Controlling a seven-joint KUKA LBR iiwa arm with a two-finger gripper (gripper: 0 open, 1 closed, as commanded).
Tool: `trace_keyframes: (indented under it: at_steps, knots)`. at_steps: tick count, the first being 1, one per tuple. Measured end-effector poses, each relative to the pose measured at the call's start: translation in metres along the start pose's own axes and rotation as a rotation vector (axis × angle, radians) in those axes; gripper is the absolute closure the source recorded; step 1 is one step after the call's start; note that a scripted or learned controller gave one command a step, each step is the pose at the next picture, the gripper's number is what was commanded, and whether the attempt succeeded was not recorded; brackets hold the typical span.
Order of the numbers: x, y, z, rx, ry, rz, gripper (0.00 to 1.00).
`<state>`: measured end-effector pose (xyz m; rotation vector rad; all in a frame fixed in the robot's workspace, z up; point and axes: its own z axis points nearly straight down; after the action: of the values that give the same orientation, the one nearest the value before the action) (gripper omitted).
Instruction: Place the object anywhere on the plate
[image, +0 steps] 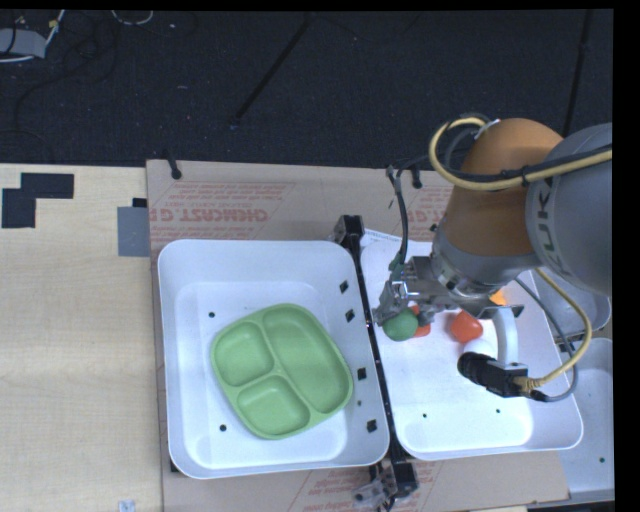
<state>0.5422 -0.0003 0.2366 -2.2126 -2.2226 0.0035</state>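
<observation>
Arm (520, 200) is sitting nearest the cam, reaching in from the right, its orange band over the right bin (470, 420). Gripper (402, 300) is hanging at that bin's upper-left area, close to the divider betw. the bins. Finger state: cannot tell; the wrist is hiding most of the fingers. A green ball (401, 326) is lying just below the gripper, touching or nearly touching it; whether it is pinched cannot be told. A small red piece is peeking out beside the ball. An orange-red obj. (465, 327) is lying to its right, apart. Green plate (281, 371), 3 compartments, is lying in the left bin (190, 300), nothing on it.
</observation>
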Motion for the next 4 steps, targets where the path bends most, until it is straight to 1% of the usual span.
trace_keyframes:
  at_steps: [1,2,3,4]
  knots:
    - [0.051,-0.013,0.014,0.001,-0.001,0.001,1.00]
    - [0.113,-0.023,0.010,-0.001,-0.001,-0.001,1.00]
    - [0.158,-0.034,0.017,0.002,-0.002,0.000,1.00]
    - [0.188,-0.033,0.002,-0.002,-0.002,0.001,1.00]
